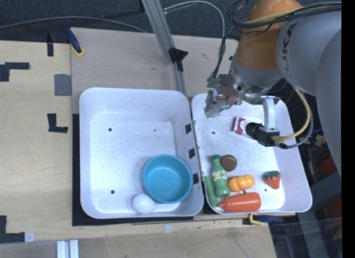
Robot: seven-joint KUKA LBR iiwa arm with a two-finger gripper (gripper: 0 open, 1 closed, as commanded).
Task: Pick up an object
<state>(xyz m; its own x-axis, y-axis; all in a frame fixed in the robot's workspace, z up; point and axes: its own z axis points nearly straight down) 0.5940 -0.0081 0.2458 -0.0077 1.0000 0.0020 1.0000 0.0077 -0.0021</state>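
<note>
My gripper [213, 107] hangs over the far left corner of the right bin [291, 193], with nothing visible between its fingers. Near the front of that bin lie a green bottle [219, 180], a brown round piece [228, 163], an orange piece [241, 183], a red-orange carrot-like piece [242, 202] and a small strawberry [272, 178]. A red and white packet [239, 125] lies in the middle of the bin, just right of and below the gripper. The left bin [105, 118] holds a blue bowl [167, 178] and a white ball [143, 202].
A slanted metal pole [158, 21] rises behind the bins. A black connector with a yellow cable [265, 134] hangs from the wrist above the right bin. The arm's grey and orange body covers the right bin's far right side.
</note>
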